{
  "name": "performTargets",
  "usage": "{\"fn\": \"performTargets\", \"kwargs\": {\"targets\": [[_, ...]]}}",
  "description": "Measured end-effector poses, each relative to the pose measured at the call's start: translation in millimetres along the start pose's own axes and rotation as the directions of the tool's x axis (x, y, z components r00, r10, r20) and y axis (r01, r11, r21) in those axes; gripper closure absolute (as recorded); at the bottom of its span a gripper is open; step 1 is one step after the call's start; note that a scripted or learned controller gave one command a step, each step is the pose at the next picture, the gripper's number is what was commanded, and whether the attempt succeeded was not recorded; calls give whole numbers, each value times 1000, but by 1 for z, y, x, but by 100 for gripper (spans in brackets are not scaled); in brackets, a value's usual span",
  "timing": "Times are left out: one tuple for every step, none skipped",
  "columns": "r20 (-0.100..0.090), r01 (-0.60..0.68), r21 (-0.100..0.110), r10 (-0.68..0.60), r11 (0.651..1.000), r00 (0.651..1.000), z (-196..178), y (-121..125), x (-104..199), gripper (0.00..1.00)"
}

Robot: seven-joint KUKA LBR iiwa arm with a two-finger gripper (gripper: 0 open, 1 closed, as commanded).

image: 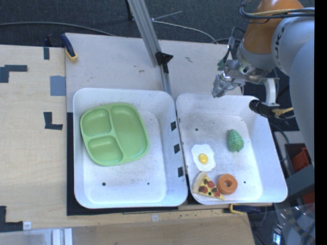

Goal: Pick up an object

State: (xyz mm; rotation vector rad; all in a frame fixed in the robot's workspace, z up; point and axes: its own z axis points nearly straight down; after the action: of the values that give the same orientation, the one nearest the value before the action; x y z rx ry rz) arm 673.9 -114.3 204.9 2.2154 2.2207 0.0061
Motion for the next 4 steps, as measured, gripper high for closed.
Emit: {"fn": "performTargets", "kwargs": {"targets": [[0, 0, 1, 0, 1000, 1000, -44, 4, 5, 100], [-2, 3, 8, -3, 1000, 1000, -40, -22, 61, 100], [-2, 3, 11, -3, 1000, 1000, -25, -48, 110, 100], [-3, 4, 10, -4, 1000, 1000, -34, -83, 157, 100]]}}
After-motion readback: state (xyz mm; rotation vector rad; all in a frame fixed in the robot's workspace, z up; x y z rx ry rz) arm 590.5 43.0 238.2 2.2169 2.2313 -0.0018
